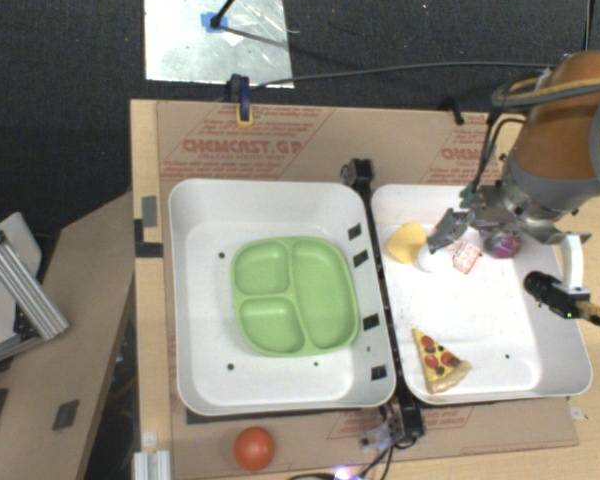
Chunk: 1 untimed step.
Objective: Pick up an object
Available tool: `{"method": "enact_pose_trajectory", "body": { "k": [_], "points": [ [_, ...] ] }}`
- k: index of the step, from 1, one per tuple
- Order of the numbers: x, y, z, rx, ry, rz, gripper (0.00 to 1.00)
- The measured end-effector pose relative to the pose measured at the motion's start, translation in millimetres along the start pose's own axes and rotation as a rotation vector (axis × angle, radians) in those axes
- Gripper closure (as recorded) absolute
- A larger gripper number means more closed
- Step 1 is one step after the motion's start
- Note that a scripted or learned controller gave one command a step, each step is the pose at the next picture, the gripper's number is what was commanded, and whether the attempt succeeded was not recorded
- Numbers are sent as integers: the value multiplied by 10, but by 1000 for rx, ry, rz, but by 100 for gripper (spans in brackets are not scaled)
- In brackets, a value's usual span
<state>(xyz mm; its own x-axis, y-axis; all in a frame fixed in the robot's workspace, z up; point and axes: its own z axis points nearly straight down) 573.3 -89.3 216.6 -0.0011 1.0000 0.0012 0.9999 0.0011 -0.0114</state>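
Gripper [450, 233] low in right bin [500, 368], jaw state unclear, over yellow lemon [407, 240], white-red packet [466, 258] beside

The arm [565, 118] is cut off by the right edge; a purple object [503, 243], perhaps a fruit, is partly hidden beneath the wrist.

bins [270, 203]: glossy white plastic | tray [293, 295]: matt green plastic | bench [280, 138]: cardboard

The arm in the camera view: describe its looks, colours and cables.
The arm has a rounded grey body with a broad orange band above the wrist. Dark cables run down toward a compact grey metal gripper. No markings are legible.
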Motion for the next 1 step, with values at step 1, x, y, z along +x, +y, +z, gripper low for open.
{"method": "enact_pose_trajectory", "body": {
  "k": [1],
  "points": [
    [2, 25, -68, -12, -1, -2, 0]
  ]
}}
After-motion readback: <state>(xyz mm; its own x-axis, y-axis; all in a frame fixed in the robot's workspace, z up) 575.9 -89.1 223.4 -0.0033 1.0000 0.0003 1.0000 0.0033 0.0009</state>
